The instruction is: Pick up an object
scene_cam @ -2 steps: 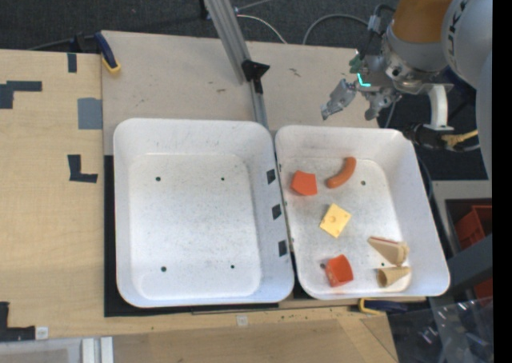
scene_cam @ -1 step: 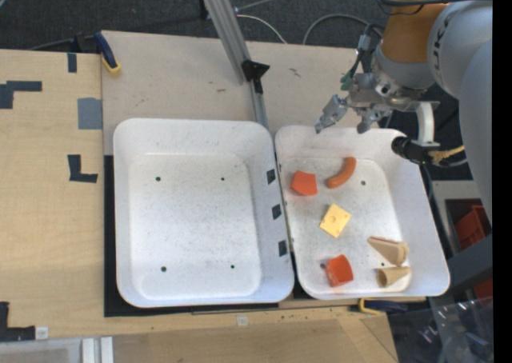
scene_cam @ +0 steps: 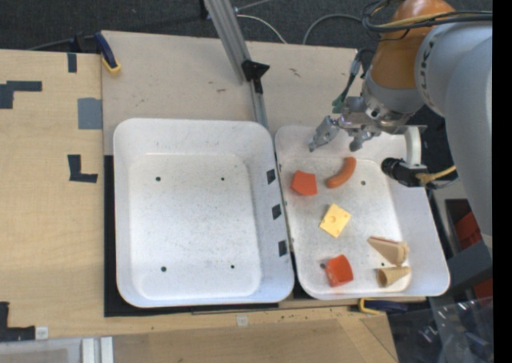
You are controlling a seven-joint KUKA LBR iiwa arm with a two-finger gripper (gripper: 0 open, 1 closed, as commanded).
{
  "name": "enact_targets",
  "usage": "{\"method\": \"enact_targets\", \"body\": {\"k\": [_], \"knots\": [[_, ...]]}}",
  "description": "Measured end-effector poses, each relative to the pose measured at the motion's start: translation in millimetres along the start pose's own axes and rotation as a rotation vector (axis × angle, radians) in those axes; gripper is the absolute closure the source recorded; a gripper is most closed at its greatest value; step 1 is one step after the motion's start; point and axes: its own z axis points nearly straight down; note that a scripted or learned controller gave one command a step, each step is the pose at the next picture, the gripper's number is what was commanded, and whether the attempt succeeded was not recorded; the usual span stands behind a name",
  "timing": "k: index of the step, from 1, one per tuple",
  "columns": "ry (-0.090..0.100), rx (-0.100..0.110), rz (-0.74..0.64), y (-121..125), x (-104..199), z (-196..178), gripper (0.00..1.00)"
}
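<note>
My gripper hangs open over the far end of the right bin, its two fingers spread with nothing between them. Just below it lies an orange sausage-shaped piece. To its left sits an orange-red block. A yellow cheese wedge rests in the middle of the bin. Toward the near end are a red block and two tan cone-shaped pieces.
The left bin stands beside the right one. A slanted metal bar crosses the bench behind the bins. Black tape marks lie on the wooden surface at the left.
</note>
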Motion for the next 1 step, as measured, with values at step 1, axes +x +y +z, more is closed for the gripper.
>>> {"method": "enact_targets", "body": {"k": [1], "knots": [[0.000, 0.000, 0.000, -1.2, -7.8, 48.0, 0.00]]}}
